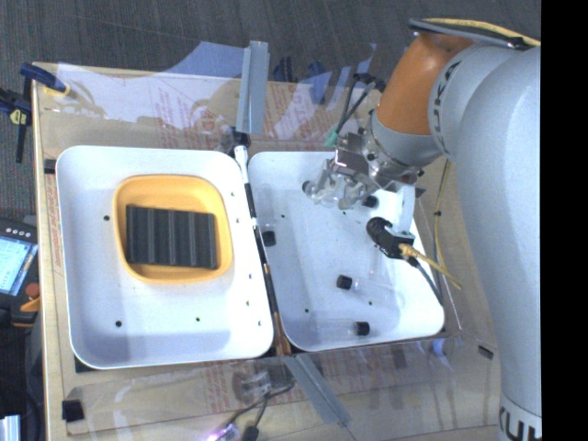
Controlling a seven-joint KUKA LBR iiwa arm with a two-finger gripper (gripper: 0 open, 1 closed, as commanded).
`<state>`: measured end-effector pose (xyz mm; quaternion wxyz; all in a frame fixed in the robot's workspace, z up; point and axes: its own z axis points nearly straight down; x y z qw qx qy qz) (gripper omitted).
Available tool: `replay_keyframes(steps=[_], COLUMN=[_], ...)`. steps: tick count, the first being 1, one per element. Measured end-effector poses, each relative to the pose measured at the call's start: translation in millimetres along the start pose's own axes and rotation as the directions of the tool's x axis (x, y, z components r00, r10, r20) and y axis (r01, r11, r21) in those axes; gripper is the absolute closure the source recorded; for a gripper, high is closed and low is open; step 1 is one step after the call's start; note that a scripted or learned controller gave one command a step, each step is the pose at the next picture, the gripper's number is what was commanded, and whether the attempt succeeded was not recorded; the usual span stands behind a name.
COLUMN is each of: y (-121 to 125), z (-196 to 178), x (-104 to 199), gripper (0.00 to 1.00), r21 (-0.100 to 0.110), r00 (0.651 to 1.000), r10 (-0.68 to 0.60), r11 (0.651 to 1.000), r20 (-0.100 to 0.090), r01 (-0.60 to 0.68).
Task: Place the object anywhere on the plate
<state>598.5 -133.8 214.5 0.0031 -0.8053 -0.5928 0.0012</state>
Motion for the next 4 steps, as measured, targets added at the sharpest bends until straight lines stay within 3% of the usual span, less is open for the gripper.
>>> replay_keyframes(steps=[1, 2, 3, 4], y=[-18.2, -9.4, -15.2, -15.1], z=[9.4, -1.9, 23.5, 23.4], x=[49.8, 80.4, 98.0, 97.7], gripper=[1.00, 1.00, 1.00, 0.00], r21=[0.001, -0.004, 0.001, 0.001], r00=[0.989, 0.927, 0.804, 0.804], r10=[-0.150, -0.376, -0.594, -0.594], r11=[0.989, 0.927, 0.804, 0.804], r20=[0.002, 0.006, 0.003, 0.004], r01=[0.150, 0.376, 0.594, 0.594])
